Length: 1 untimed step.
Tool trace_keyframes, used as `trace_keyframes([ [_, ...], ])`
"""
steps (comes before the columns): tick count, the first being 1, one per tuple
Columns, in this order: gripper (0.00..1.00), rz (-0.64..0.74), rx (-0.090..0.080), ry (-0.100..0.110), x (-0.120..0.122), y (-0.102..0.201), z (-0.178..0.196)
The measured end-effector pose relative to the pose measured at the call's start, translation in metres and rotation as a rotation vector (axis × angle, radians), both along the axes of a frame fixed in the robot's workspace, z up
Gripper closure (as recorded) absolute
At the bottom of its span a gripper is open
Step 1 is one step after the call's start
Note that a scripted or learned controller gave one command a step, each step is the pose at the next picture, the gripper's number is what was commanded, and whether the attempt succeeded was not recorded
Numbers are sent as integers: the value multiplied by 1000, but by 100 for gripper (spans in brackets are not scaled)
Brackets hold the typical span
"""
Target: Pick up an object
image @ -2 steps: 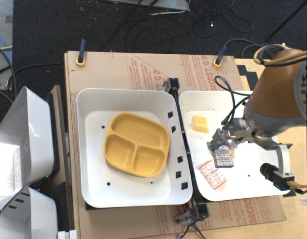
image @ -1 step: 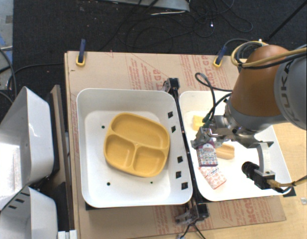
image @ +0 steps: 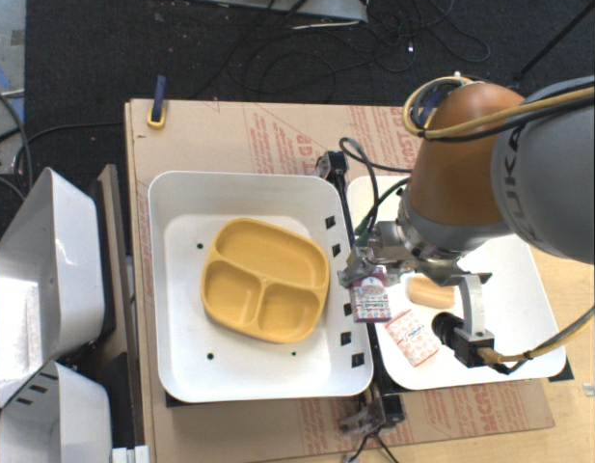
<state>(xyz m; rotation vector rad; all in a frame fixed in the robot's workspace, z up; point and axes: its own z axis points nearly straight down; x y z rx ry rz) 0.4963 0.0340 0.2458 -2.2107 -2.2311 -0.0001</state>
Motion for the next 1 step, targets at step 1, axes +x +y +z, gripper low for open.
trace_keyframes([
  [1,100,1,1,1,-11,47,1],
])
